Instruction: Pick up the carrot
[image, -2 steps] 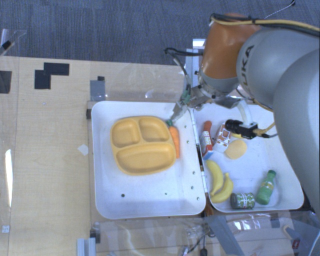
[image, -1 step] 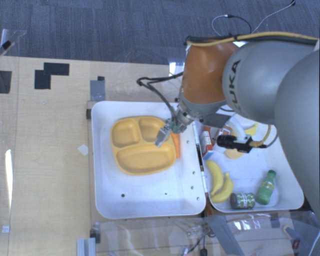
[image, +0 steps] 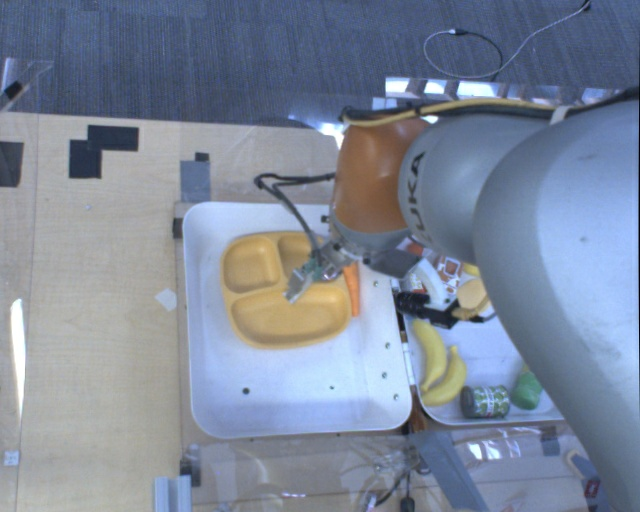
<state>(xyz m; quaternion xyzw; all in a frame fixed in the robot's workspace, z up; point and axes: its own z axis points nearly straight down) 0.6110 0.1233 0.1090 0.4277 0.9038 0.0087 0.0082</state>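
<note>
Carrot (image: 352, 289) lies lengthwise, near-vertical in view.

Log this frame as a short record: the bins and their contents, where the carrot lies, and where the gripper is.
left bin: holds a yellow divided plate
carrot: lies in the left bin along the plate's right edge, partly hidden by the arm
right bin: holds bananas, a green can, a green item and more partly hidden under the arm
gripper: over the plate, just left of the carrot
grasp: nothing seen held; carrot not lifted
arm: reaches in from the right, covering much of the right bin
</note>
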